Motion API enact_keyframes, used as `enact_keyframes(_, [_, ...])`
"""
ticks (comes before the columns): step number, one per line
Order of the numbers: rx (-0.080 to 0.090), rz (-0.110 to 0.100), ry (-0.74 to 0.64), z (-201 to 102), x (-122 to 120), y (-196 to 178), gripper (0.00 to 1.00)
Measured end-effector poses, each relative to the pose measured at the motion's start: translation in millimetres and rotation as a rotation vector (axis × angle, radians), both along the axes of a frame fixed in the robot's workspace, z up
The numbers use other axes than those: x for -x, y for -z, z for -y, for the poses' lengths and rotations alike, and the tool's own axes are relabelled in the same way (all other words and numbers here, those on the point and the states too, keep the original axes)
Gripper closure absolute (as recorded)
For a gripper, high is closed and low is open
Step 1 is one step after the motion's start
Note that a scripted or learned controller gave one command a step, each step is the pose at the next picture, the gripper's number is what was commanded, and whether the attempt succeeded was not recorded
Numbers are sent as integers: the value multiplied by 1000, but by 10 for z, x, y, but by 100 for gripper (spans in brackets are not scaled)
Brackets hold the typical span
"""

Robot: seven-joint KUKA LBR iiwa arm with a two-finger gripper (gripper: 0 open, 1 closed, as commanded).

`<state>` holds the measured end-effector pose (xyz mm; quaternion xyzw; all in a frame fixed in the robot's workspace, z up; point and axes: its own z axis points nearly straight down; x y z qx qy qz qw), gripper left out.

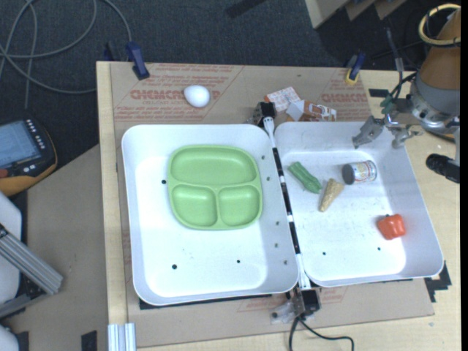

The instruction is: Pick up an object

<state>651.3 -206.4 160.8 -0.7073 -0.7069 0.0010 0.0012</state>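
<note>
Orange object (391,227) in right bin (417,262) | gripper (382,129) over far rim, spread open, holding nothing

The bench (117,196) bears 2 white bins (212,276) and a white egg (196,95).

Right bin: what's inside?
Right bin holds a green pod, a cone, a small can and an orange piece. Gripper hangs over its back edge, covering some rim.

Robotics lab: clamped cardboard bench (219,86), loose cables (51,20), teach pendant (22,148).
</note>
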Motion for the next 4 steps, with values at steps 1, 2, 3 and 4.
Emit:
enact_keyframes(1, [-1, 1, -1, -113, 83, 724, 0])
enact_keyframes(2, [1, 5, -2, -111, 69, 608, 100])
enact_keyframes(3, [2, 6, -1, 137, -36, 168, 100])
enact_keyframes(4, [4, 9, -2, 135, -42, 67, 100])
